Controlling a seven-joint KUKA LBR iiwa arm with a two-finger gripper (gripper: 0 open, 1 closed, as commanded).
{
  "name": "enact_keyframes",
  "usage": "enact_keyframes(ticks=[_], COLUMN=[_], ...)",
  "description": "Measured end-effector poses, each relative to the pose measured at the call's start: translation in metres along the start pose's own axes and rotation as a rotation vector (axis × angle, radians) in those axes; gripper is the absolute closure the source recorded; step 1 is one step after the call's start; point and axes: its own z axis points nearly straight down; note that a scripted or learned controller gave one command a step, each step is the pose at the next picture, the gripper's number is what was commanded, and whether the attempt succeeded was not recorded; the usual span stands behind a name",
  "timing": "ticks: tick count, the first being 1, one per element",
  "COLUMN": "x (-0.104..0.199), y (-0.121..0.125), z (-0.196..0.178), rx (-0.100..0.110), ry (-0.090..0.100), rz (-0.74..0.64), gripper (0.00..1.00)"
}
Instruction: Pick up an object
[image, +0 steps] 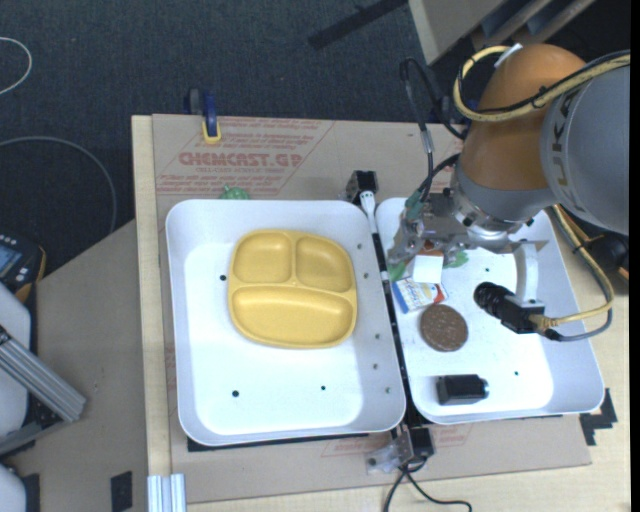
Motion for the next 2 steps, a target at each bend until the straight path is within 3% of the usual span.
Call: enact_keyframes(ticks=[1, 2], x=[0.087, 0.025], y=[-0.006, -0.002], z=[0.009, 0.048], rx=[0.007, 0.012], ry=[0.003, -0.004], rz=[-0.004, 0.012], gripper=[1.0, 1.0])
